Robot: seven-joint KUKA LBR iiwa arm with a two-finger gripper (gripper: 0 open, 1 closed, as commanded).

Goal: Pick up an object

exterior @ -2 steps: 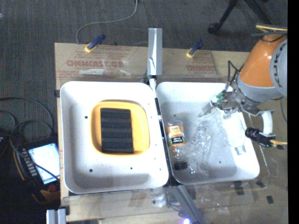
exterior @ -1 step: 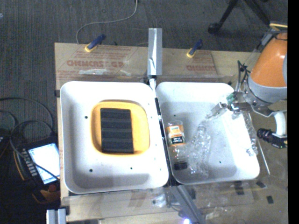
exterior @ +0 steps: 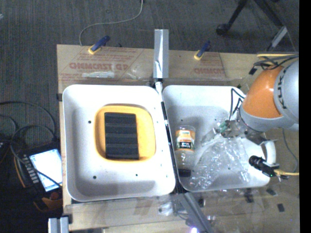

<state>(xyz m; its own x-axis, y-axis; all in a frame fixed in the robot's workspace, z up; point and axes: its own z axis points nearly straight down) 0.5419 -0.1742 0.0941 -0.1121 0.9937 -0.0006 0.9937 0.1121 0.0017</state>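
In the right bin (exterior: 194, 101), a small clear jar (exterior: 184, 139) with an orange and black label lies near the left wall. A crumpled clear plastic bag (exterior: 218, 161) spreads across the bin's lower middle. My gripper (exterior: 225, 128) is low over the bag's upper edge, to the right of the jar, under the orange wrist band. In the left bin (exterior: 77, 101) a yellow tray (exterior: 148, 130) holds a black ridged block (exterior: 121, 136).
The two bins meet at a raised divider (exterior: 167, 135). A grey metal post (exterior: 161, 52) stands behind them, between two blue and yellow clamps (exterior: 98, 44) on the bench's back edge. A tablet and cables (exterior: 41, 166) lie on the floor to the left.
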